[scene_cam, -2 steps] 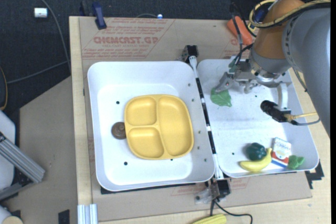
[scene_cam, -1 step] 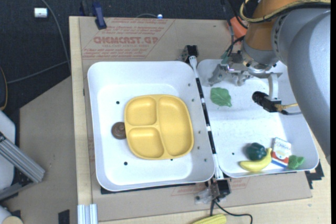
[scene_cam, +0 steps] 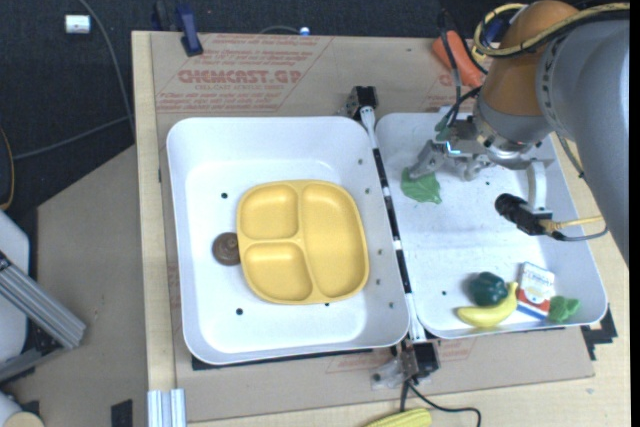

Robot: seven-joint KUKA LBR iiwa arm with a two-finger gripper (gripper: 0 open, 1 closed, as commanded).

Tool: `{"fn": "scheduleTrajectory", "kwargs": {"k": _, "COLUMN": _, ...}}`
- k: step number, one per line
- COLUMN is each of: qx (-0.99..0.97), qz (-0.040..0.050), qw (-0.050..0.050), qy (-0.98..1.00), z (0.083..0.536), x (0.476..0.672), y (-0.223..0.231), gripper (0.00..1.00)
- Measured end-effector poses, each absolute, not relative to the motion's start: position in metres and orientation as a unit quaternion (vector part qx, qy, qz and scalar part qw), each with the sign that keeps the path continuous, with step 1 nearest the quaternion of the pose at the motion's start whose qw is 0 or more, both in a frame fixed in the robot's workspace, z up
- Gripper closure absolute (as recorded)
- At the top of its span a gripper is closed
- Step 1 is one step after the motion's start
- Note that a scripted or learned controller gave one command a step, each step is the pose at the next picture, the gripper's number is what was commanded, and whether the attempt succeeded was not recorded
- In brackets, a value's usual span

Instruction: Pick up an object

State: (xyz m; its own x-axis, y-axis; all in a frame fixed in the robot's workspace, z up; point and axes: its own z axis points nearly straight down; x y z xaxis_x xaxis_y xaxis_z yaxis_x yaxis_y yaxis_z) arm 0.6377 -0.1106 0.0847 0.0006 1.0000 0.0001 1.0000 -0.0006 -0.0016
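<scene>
Where tool (scene_cam: 432,162) meets green piece (scene_cam: 422,187), grasp unclear; brown disc (scene_cam: 226,248) half-hidden.

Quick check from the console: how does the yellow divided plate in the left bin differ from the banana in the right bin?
The yellow divided plate is much larger than the banana. The plate is a rounded square with three compartments; the banana is a slim curved shape. The plate sits mid-bin with a small brown disc at its left edge; the banana lies near the front edge, against a dark green object. Both are yellow.
</scene>
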Motion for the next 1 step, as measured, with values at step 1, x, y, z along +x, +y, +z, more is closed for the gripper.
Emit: {"fn": "scheduleTrajectory", "kwargs": {"k": 1, "qx": -0.707, "qz": 0.0006, "qw": 0.001, "qy": -0.707, "z": 0.0847, "x": 0.6224, "y": -0.1016, "gripper": 0.00}}
